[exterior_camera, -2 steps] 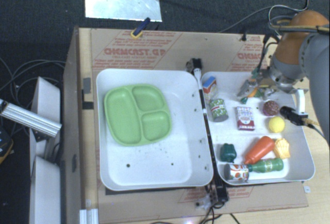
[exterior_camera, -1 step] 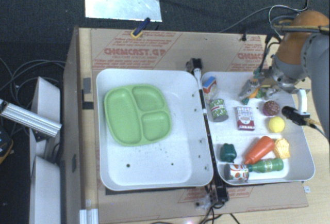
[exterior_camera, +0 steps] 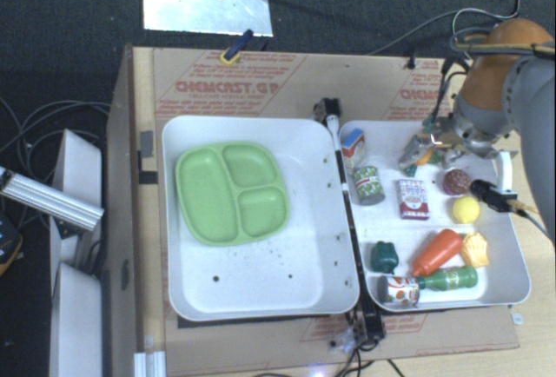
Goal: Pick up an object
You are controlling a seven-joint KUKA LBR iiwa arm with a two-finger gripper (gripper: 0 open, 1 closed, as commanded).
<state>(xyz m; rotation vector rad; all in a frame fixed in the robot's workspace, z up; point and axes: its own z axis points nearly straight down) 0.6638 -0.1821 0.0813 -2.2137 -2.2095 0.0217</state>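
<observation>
My gripper is low over the far part of the right bin, at the end of the grey arm with its orange band. A small orange and green shape sits right at the gripper's tip, and I cannot make out whether it is held. Close by lie a dark red ball, a red box and a yellow lemon. Toward the bin's left wall are a blue-capped small bottle and a green can.
The near part of the right bin holds a carrot, a yellow piece, a green bottle, a dark green pepper and a small can. In the left bin lies a green divided plate.
</observation>
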